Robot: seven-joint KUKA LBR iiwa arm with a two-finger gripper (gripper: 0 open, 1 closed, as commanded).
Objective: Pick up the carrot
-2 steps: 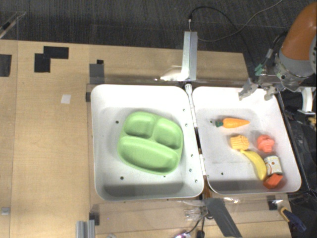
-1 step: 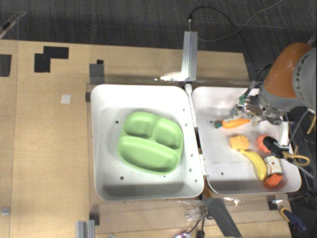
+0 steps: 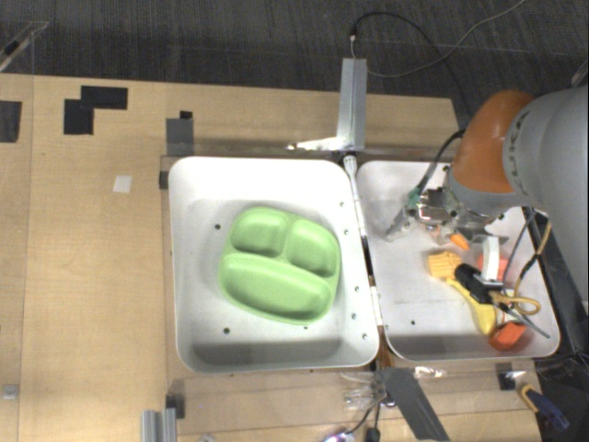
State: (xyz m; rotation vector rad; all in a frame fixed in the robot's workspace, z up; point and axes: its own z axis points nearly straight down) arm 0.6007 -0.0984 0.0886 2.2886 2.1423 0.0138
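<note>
A small orange elongated piece [image 3: 457,241], which looks like the carrot, lies in the right bin [image 3: 405,320]. The arm's wrist partly covers it. My gripper [image 3: 419,212] hangs low over the back of that bin, just left of and behind the orange piece. I see nothing held in it. A rounder orange-red thing [image 3: 507,336] sits in the bin's front right corner.
A yellow ridged block [image 3: 443,265] and a yellow banana-like piece [image 3: 479,314] lie in the right bin near the orange piece. The left bin [image 3: 198,330] holds a green divided plate [image 3: 279,263]. A metal post [image 3: 353,109] stands behind the bins.
</note>
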